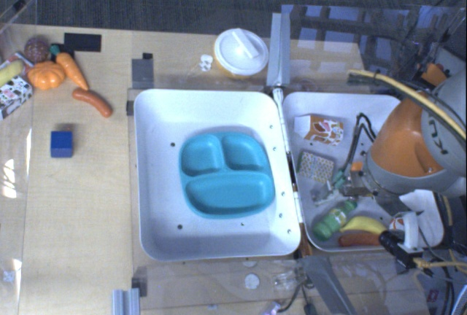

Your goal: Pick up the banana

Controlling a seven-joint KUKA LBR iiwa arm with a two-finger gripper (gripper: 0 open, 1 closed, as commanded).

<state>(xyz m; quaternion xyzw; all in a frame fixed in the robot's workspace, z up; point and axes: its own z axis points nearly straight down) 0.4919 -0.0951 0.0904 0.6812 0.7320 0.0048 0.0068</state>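
With the gripper [349,188], whose closure cannot be told, above the banana [365,224], it risks snagging the touching sausage [360,238] or bottle [333,222].

The banana [364,224] lies in the right bin [303,160] beside a green bottle [333,220] and a sausage [359,238], with the gripper [353,188] just above it

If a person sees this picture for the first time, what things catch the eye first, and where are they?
First comes the blue divided tray in the middle of the left bin. Next is the arm's orange band over the right bin, where the banana lies near the front beside a green bottle.
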